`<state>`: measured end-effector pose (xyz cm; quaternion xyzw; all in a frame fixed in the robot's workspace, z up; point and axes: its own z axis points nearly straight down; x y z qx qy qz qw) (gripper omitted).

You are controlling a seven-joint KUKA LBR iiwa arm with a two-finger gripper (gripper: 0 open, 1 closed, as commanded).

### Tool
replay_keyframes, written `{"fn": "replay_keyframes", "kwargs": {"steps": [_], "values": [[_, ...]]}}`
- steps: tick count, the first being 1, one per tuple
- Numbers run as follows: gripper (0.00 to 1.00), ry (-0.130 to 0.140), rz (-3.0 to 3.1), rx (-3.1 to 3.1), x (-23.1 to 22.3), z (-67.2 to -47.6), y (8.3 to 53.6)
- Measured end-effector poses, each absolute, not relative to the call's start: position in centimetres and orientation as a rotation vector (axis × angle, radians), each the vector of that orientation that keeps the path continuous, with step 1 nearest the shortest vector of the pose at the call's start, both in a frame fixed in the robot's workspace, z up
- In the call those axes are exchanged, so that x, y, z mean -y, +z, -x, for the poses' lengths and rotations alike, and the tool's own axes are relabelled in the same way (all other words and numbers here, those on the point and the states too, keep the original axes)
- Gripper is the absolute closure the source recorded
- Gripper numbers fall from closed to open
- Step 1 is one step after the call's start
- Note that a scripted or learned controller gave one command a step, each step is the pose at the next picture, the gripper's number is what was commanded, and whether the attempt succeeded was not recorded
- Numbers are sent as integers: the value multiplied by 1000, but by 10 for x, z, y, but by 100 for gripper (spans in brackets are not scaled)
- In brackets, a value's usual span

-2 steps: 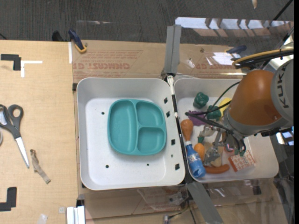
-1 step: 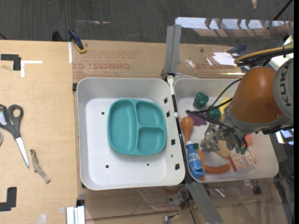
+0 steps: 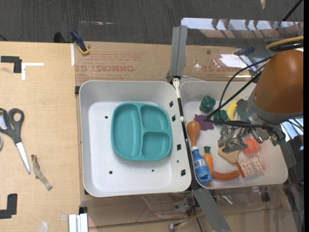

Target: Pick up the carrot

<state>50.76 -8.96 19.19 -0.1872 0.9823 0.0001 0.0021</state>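
At the right of the frame the grey arm (image 3: 282, 88) with its orange band leans over the right bin (image 3: 275, 178), the left bin (image 3: 91, 129) beside it holding a teal divided plate (image 3: 142, 131). The gripper (image 3: 231, 142) hangs low in the middle of the right bin above a tan piece; whether it is apart or together I cannot tell. The carrot (image 3: 208, 159) lies just left of it and below, near the bin's lower left, touching a blue bottle (image 3: 200, 166), with a long orange sausage (image 3: 225, 175) just below. It looks like a light, stiff, smooth toy, likely to slip; across its thick middle seems the best hold. It is small, orange and stubby, with a green top.
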Motion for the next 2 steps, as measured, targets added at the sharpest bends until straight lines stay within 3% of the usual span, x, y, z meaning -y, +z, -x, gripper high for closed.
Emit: {"fn": "replay_keyframes", "kwargs": {"steps": [1,2], "values": [[0,0,587,-3082,90,-508,192],[0,-1,616,-3076,106,-497,92]]}}
